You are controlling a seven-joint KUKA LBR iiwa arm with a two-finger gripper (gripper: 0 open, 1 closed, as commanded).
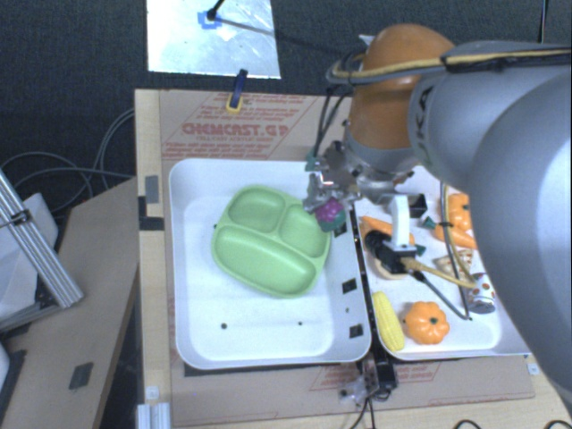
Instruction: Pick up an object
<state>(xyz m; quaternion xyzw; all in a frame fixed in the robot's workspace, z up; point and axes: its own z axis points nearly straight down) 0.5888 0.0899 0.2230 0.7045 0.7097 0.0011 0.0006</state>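
Claw [325, 199]: closed on a purple object [330, 211], held above the tray's [268, 240] right edge. Corn [387, 320] and pumpkin [424, 323] are seen below-right, well apart.

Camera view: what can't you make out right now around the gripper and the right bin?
- Gripper: too small and blurred to tell open from shut; a purple object sits at its tip, grasp unclear.
- Right bin: its far and right parts are hidden by the arm.
- Orange items: partly covered by the arm.
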